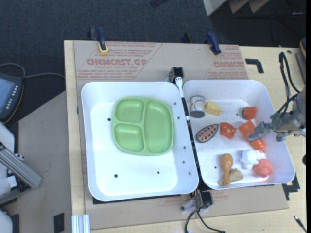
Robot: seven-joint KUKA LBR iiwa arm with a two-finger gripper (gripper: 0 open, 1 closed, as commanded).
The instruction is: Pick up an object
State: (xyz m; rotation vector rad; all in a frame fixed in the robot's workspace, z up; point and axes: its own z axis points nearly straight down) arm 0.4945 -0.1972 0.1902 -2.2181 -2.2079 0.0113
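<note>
The right bin [228, 84] holds several toy foods: a small tin can [197, 106], a yellow cheese wedge [213, 109], a red tomato [249, 113], a watermelon slice [207, 133], a red piece [227, 129], an orange piece [246, 128], a drumstick [226, 166], a white lump [250, 158] and a pink lump [263, 168]. My gripper [260, 131] reaches in from the right edge, low over the bin's right side. It sits just above an orange-red piece [259, 145] and right beside the orange piece. Nothing visibly hangs from it.
In the left bin [131, 184] a green divided plate [144, 125] lies near the middle. A black divider strip [187, 125] runs between the two bins. Cables [286, 76] hang along the right side of the bench.
</note>
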